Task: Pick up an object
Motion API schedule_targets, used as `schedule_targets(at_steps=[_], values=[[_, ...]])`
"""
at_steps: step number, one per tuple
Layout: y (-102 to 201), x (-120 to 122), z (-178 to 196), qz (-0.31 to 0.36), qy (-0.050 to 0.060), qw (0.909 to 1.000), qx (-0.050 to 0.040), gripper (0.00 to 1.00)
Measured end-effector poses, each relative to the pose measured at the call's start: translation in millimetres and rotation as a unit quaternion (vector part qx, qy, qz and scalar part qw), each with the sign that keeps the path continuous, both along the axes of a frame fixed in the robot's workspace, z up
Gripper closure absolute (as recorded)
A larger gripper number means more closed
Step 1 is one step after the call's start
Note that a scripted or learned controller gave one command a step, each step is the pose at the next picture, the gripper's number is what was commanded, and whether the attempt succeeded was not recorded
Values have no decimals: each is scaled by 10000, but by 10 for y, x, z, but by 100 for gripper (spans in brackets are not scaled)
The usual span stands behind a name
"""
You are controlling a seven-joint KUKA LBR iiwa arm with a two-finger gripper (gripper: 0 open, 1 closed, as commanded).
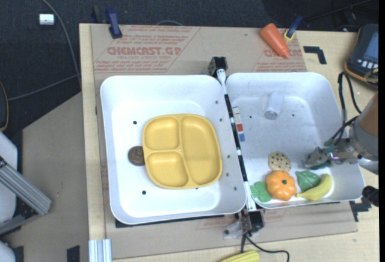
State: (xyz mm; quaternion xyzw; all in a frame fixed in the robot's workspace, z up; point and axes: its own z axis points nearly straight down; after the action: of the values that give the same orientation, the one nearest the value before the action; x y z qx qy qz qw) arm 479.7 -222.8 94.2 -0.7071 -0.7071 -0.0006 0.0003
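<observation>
Banana (317,189): yellow toy fruit, the object nearest the hand (317,157), lying just below it against the near wall of the right bin (301,89). Long axis runs slantwise, one tip raised toward the arm's side, the other lowered toward the green leaf (307,179) it touches. Beyond the leaf from the hand: orange pumpkin (281,185), then a green piece (260,191); a speckled cookie (279,162) sits just across from the hand. Hand: low over the bin floor, nothing seen between its fingers; whether they are spread or closed cannot be told. Step judged: approach, no grasp made. Next move likely calls for a short shift down onto the banana, fingers set across its long axis.
</observation>
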Motion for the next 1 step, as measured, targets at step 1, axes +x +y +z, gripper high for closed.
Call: schedule_targets(at_steps=[1], values=[[586,972,370,13,-8,10000,-5,100]])
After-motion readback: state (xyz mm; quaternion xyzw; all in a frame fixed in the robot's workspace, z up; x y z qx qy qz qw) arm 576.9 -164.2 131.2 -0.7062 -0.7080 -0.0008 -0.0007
